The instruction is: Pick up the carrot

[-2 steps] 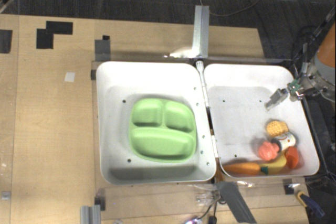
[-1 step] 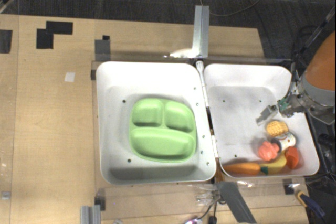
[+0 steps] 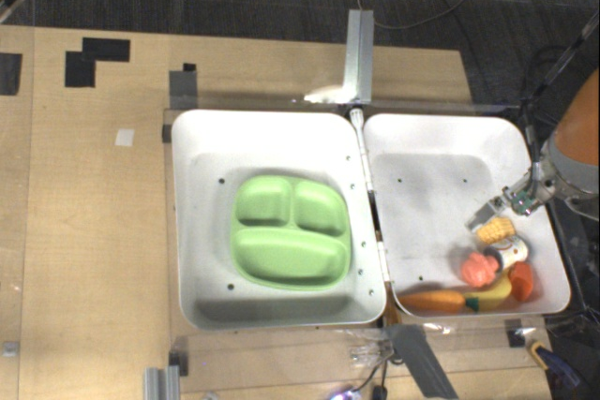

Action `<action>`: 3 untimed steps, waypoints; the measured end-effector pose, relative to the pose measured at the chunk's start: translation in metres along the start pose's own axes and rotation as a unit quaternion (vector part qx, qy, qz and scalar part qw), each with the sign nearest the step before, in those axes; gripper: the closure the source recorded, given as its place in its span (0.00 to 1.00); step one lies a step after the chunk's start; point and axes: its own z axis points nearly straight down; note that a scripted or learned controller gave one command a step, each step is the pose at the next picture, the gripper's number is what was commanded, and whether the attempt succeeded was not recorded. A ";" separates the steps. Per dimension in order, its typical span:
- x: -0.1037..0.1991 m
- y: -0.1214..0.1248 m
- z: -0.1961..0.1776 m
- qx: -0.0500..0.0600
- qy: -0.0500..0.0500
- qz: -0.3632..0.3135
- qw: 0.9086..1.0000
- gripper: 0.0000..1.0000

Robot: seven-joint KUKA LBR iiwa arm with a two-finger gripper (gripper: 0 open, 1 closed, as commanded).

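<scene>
Wooden bench [image 3: 84,229], two white bins [image 3: 202,201] side by side

arm [image 3: 579,140] cut off at right edge, tool [image 3: 518,199] fingers too small to tell

I see the orange carrot [image 3: 434,301] lying flat, lengthwise along the right bin's [image 3: 441,145] near wall.

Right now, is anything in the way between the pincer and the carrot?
Yes. The pincer hovers at the right bin's far side, and the corn and a pink toy lie between it and the carrot by the near wall.
</scene>
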 end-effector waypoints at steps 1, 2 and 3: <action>0.026 -0.009 -0.031 0.000 0.000 0.123 0.992 0.00; -0.005 0.010 0.011 0.000 0.000 0.044 0.999 0.00; -0.019 -0.010 0.075 -0.003 -0.003 -0.057 0.998 0.00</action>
